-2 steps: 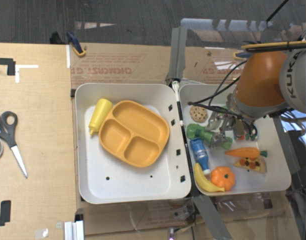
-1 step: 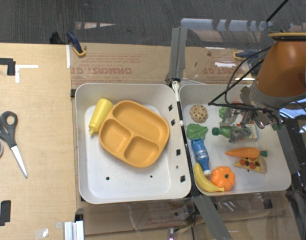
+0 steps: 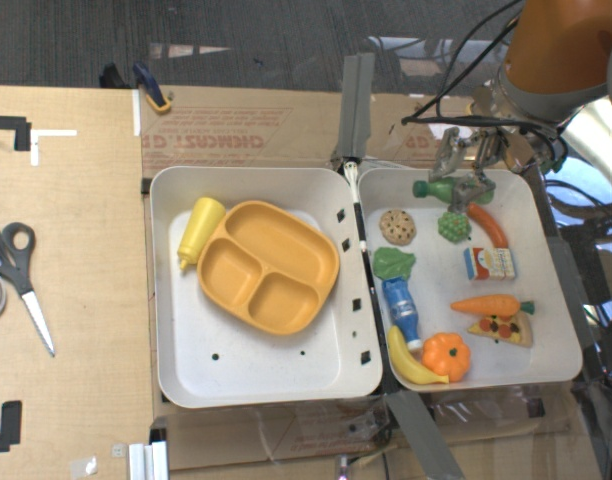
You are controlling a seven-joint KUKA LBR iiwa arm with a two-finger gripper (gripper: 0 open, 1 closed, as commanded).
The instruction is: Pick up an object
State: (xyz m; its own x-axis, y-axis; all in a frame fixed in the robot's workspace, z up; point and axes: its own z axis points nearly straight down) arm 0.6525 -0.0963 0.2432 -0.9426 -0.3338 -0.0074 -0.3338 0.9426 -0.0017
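Between the jaws, which stand a little apart and point down at the far edge of the right bin [image 3: 571,368], nothing sits that can be made out, though the metal parts blur together there and it is hard to be sure whether a fingertip touches anything. The gripper [image 3: 464,173] hangs from the grey arm [image 3: 561,28] with its orange band, at the far right.

Just below and to the left of the fingertips lies a green bottle-like toy [image 3: 438,190], on its side, its neck pointing left. It looks to be touching or nearly touching the near side of the gripper. Just nearer than the gripper sit a green broccoli piece [image 3: 453,227] and an orange-red sausage-like piece [image 3: 488,225] slanting to the right.

Further left in the same bin is a cookie [image 3: 397,226]. Nearer lie a green leaf [image 3: 393,263], a blue tube [image 3: 401,311], a small white carton [image 3: 489,263], a carrot [image 3: 491,306], a pizza slice [image 3: 506,329], a small pumpkin [image 3: 447,356] and a banana [image 3: 410,360] at the near left corner.

The left bin [image 3: 186,368] holds a yellow divided plate [image 3: 266,265] with a yellow bottle [image 3: 199,230] against its left side. On the bench to the far left lie scissors [image 3: 22,278].
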